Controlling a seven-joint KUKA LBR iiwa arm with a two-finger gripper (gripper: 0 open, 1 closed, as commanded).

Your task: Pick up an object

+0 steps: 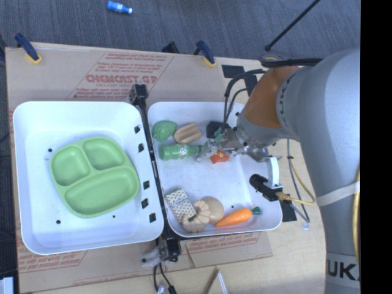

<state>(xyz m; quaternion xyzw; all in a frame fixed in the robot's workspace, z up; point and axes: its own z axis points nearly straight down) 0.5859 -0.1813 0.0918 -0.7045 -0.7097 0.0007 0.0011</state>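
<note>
My gripper is low in the right bin, at its upper middle, with the grey arm and orange band reaching in from the right. A small red object lies directly below the gripper's tip; whether they touch is unclear. Just left of the gripper lies a green bottle on its side. Above the bottle are a tan bread roll and a green leafy piece. Along the bin's near edge lie an orange carrot, a beige pastry and a patterned pouch.
The left bin holds a green divided plate. Black clips run along the wall between the bins. Cables and a black bracket hang at the right bin's right side. A blue item lies on the floor beyond the bench.
</note>
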